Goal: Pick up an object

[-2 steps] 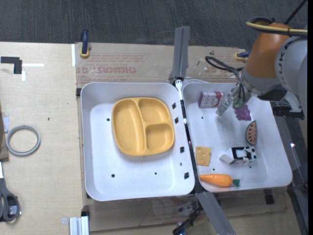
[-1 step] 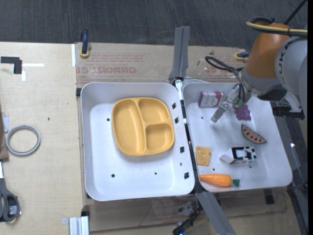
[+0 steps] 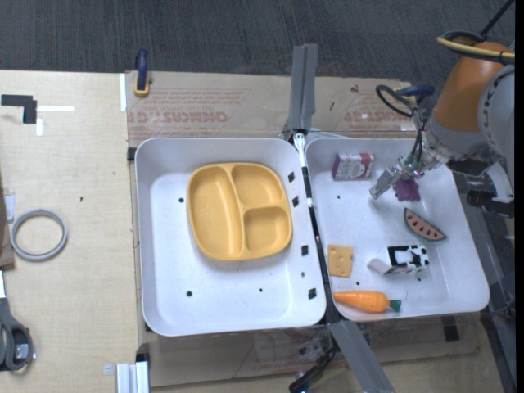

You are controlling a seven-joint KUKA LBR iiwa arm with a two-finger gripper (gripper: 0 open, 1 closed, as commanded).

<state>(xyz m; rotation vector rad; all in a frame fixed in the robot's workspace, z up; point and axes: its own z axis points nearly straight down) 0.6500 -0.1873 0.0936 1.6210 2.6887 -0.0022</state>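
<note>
White plastic, two shallow bins sit side by side on a pale wooden desk (image 3: 74,301), seen from above at a slant. On the desk's far left lies a grey ring (image 3: 37,234). Next, the left bin (image 3: 164,301) holds a yellow divided plate (image 3: 239,211) with three compartments. Moving right, the right bin (image 3: 458,297) holds the toys: a pink-and-white carton (image 3: 352,166) near its back wall, a yellow cheese slice (image 3: 341,260) by its left side, an orange carrot (image 3: 364,301) at the front, a small black-and-white block (image 3: 405,258), and a watermelon slice (image 3: 423,225) whose long axis runs diagonally toward the front right.

Furthest right, the grey arm (image 3: 475,97) (orange band above the wrist) reaches down to the pincer (image 3: 397,178). A small purple object (image 3: 407,189), perhaps toy grapes, lies just beside the fingertips, slightly to their front right. Whether the pincer's fingers are apart or together cannot be told. The purple object is judged the nearest target, the carton next.
</note>
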